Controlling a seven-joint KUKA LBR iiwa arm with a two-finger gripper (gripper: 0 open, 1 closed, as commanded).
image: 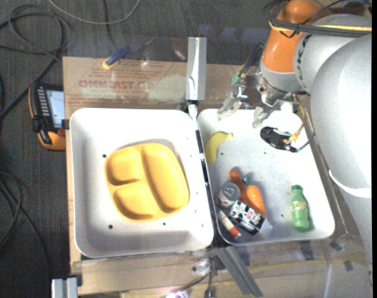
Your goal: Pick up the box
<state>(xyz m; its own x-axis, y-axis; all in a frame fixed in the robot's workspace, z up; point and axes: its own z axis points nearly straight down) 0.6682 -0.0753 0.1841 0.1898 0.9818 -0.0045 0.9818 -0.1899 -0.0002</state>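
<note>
box [246,216] hemmed by can [229,195], carrot [255,197]

A robotics lab: white bins [83,166] on a bench, loose cables [27,17].

In the left bin [83,185] we find a yellow divided tray [147,180] at centre. In the right bin [319,185], a banana [216,143] lies near the left wall; a carrot [255,198] and a can [229,195] lie toward the front edge; a green bottle [299,208] lies near the front right corner.

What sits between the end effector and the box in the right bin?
Nothing directly: bare white bin floor separates the end effector from the small black-and-white patterned box. But an orange carrot and grey can crowd the box's near side.
</note>
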